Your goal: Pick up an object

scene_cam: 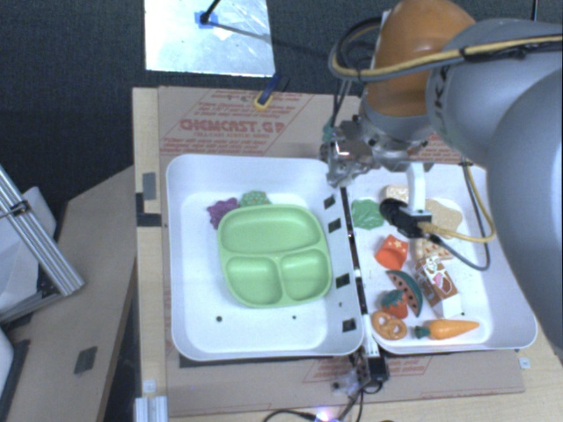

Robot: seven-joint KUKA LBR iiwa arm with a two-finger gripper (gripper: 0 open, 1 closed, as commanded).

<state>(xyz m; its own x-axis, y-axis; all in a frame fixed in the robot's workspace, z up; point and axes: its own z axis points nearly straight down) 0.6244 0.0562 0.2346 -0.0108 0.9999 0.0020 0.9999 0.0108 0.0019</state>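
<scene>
2 bins: the left bin (pixel 189 262) and the right bin (pixel 506 310) stand side by side and touch along the middle.
Arm: the grey arm (pixel 510 104) with its orange band (pixel 413 42) comes in from the right, above the right bin.
Gripper: the gripper (pixel 339 167) is over the far end of the wall between the bins; whether it is apart or together, I cannot tell.
Green tray: the divided tray (pixel 271 255) lies in the left bin.
Small things, left bin: a purple piece (pixel 222 209) and a green piece (pixel 255 199) lie just behind the tray.
Toy food, right bin: a green vegetable (pixel 366 214), a red pepper (pixel 392 251), a watermelon slice (pixel 406 290), a tomato slice (pixel 388 324), a carrot (pixel 449 328).
</scene>
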